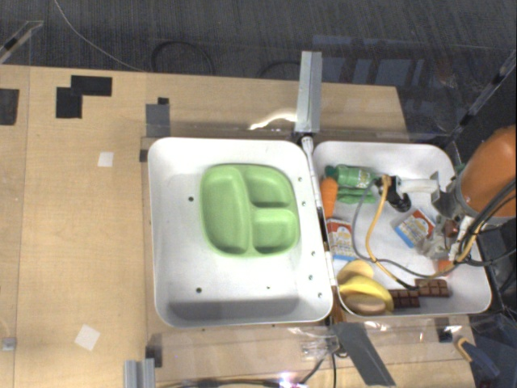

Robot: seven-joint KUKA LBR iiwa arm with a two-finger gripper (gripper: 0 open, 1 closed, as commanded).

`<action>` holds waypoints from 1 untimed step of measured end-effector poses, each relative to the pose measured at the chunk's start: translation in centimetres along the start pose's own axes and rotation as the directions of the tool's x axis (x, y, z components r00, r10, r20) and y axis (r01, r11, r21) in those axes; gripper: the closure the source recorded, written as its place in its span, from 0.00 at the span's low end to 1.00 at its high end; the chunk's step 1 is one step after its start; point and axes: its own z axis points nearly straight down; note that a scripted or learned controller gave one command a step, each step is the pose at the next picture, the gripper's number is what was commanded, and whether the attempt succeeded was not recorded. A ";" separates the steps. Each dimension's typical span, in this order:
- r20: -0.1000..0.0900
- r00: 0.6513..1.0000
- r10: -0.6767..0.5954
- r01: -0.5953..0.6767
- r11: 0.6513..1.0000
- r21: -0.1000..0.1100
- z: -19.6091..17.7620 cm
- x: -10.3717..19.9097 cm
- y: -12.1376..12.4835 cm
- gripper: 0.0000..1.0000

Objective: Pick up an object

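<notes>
The right bin [420,153] holds a green bottle [353,176] lying near its back, an orange carrot [329,197] beside the left wall, and a white and red packet [342,237]. A yellow banana [363,288] and a brown chocolate bar [420,293] lie at the front. A small blue and white packet [412,231] rests at the right. My gripper [443,234] reaches down at the bin's right side, just right of that small packet. The wrist and cables hide its tips.
The left bin [174,241] carries a green divided plate [248,208] in its middle. A metal post [308,95] stands behind the wall between the two bins. The arm's orange band [491,176] hangs over the right bin's right edge.
</notes>
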 end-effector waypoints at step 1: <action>-0.002 1.000 -0.003 0.003 1.000 0.003 -8.6 7.3 -2.6 1.00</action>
